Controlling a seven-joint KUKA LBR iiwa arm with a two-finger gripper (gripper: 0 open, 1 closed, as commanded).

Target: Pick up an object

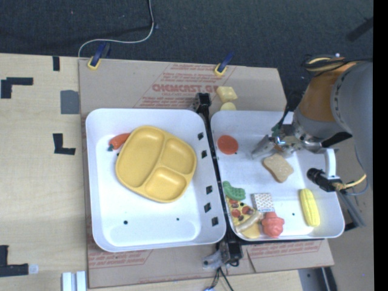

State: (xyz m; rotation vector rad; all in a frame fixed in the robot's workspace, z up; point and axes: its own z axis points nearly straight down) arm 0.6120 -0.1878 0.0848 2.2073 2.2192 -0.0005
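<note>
We see the bread [279,168] lying in the right bin [242,121], right of centre in the frame, just below the claw [271,147]. The claw hangs over the upper part of that bin, its metal fingers [262,149] pointing left and down; we cannot tell how far they are spread, and nothing shows between them. The bread seems very close to the fingers, but contact is unclear.

Left of the claw lies a red disc [228,143]. Along the bin's lower edge we see a green piece [234,192], a pizza slice [241,211], a small speckled square [262,200], a red toy [273,224], and at lower right a corn cob [309,207].

The left bin [103,223] holds a yellow divided plate [156,163], tilted slightly, with an orange-red piece [119,140] peeking out at its upper left.

Above the bins, on the cardboard [176,83] covering the worktop [36,180], sit two pale yellow bits [227,94]. The arm [339,102] enters from the right.
</note>
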